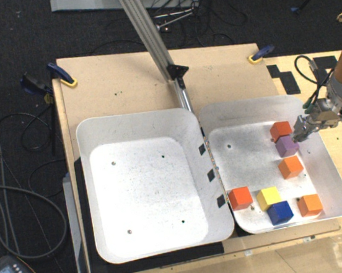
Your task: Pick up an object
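Purple block (286, 145) lies in the right bin (247, 141), near its right edge, with an orange block (281, 130) touching it on the far side. From the camera view, the gripper (302, 132) hangs just right of it, low. Jaw opening cannot be told; nothing visibly held.

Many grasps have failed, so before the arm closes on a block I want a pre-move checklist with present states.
1. Gripper over the right bin: ok.
2. Target nearby: purple block just beside the gripper: ok.
3. Crowding: orange block touches the purple one: not ok.
4. Finger opening: cannot tell.
5. Anything already held: cannot tell.
6. Cable near the wrist away from the blocks: ok.
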Available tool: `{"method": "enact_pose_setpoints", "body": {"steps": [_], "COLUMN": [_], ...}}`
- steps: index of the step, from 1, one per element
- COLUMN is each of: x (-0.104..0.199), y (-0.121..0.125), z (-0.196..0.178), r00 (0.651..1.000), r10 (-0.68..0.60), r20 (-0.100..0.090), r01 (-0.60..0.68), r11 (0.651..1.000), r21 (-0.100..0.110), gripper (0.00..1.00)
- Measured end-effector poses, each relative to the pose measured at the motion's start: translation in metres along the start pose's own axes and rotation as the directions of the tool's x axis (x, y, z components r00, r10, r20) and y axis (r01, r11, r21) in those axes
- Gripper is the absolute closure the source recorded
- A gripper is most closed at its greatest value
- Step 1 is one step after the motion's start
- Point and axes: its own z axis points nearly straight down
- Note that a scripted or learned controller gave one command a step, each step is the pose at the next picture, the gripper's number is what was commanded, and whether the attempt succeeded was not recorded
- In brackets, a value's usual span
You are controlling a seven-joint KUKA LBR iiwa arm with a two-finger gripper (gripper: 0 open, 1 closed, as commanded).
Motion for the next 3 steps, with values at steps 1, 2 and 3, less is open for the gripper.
{"method": "enact_pose_setpoints", "body": {"steps": [1,2,3], "x": [0.060,0.114,0.170], "y": [-0.002,-0.007,-0.002], "z": [-0.012,-0.004,-0.016], "r00": [1.000,1.000,1.000], "r10": [-0.006,-0.006,-0.007], "r20": [-0.004,-0.003,-0.003], "r01": [0.006,0.006,0.007], "r11": [1.000,1.000,1.000], "r21": [0.003,0.004,0.001], "gripper": [1.00,1.00,1.00]}}
